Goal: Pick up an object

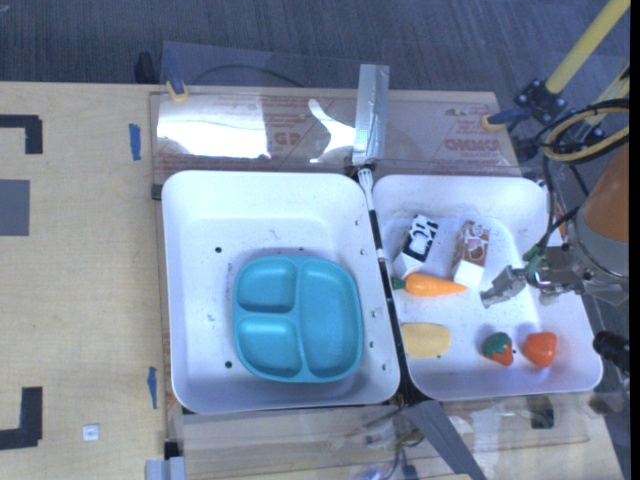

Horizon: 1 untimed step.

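The right bin [575, 368] holds several small items. An orange carrot [436, 286] lies near its left wall, with a yellow lemon-like piece [425, 340] below it. A black-and-white carton [420, 240] and a brown-and-white packet [472, 250] lie toward the back. A strawberry [497, 348] and a red-orange tomato [540, 348] sit near the front edge. My gripper [500, 286] reaches in from the right and hangs over the bin's middle, just right of the carrot and the packet and above the strawberry. I see nothing held in it.
The left bin [200, 218] carries a blue divided plate [297, 316]. A metal divider [370, 118] and clear sheeting stand behind the bins. Yellow and black cables [575, 128] hang at the upper right near the arm.
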### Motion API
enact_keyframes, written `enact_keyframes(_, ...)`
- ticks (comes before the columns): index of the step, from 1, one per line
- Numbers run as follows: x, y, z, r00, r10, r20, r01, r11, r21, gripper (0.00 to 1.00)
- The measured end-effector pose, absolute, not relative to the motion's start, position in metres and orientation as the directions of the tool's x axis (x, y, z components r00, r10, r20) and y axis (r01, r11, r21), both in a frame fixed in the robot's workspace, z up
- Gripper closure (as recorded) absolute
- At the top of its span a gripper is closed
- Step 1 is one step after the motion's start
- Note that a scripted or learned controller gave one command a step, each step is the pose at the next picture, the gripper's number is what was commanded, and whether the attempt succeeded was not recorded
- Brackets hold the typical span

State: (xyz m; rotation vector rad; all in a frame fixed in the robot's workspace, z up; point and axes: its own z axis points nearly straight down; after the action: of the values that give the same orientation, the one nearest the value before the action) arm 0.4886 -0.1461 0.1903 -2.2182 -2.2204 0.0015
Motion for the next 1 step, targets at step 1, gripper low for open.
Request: enact_keyframes(1, 0.4965, -0.1468, 0.1605, -0.141, 0.99, 0.003, 0.99, 0.141, -0.004, 0.0)
